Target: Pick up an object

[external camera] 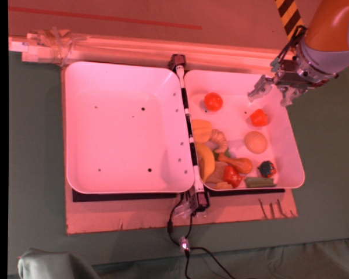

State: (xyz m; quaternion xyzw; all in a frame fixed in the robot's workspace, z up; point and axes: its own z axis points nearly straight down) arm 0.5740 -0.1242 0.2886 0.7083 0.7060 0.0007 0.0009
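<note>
2 bins [104,74]; end effector [273,93] splayed, nothing gripped, over right bin's far edge; orange pepper [258,118], possibly, just below.

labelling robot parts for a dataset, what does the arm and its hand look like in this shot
The arm has a rounded orange section above a grey metallic wrist. The hand is silvery grey, boxy at its base, with two thin splayed fingers that end in lighter tips. A thin dark cable loops along the side of the wrist. No lettering can be made out on it.

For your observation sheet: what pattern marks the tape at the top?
Black and yellow diagonal stripes on the tape, camera view.
</note>
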